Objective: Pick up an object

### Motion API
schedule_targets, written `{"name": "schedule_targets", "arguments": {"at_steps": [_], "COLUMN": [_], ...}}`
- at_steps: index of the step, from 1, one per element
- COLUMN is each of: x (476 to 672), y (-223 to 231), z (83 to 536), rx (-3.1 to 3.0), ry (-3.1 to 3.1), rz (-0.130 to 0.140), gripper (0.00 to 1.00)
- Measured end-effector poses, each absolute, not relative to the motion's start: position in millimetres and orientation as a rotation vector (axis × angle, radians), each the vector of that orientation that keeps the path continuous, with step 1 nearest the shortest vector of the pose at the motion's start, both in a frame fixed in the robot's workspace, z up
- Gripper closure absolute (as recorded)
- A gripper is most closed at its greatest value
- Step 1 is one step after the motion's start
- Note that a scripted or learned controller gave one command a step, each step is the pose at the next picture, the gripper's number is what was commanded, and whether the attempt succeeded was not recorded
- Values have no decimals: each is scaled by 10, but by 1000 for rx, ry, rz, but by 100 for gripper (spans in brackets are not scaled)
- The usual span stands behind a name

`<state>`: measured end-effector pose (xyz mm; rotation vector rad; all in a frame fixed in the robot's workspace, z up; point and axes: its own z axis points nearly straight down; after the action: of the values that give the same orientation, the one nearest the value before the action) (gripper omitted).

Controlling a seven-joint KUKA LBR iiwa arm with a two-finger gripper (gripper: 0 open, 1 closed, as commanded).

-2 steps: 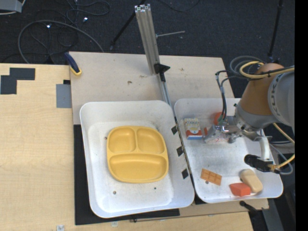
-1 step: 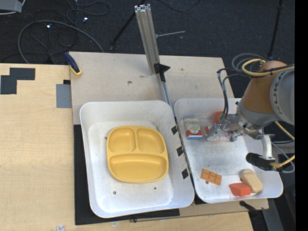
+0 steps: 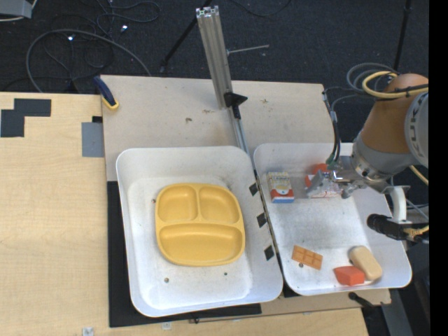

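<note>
The right white bin (image 3: 315, 278) holds a small carton with a red, white and blue label (image 3: 281, 186) near its back left. An orange waffle-like piece (image 3: 306, 257) lies toward the front, and a red block (image 3: 349, 276) and a tan bread-like roll (image 3: 366, 262) sit at the front right. My gripper (image 3: 323, 184) reaches in from the right and hangs low over the bin's back, just right of the carton. A red-and-white object (image 3: 320, 170) shows at its tip, partly hidden by the metal fingers.
The left white bin (image 3: 133, 271) carries a yellow divided plate (image 3: 199, 223). A metal post (image 3: 215, 54) rises behind the bins. The arm's orange band (image 3: 388, 117) and cables stand at the right. A wooden tabletop (image 3: 49, 208) lies to the left.
</note>
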<state>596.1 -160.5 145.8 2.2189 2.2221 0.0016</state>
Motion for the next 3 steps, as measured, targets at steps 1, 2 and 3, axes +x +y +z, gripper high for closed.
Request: {"name": "schedule_targets", "arguments": {"at_steps": [1,2,3], "x": [5894,5904,6020], "y": [-1540,-1550,-1025], "z": [1983,2515,2560], "rx": [2218,2217,2217], "ry": [2222,2221,2228], "rz": [2,3,1], "gripper": [100,100,100]}}
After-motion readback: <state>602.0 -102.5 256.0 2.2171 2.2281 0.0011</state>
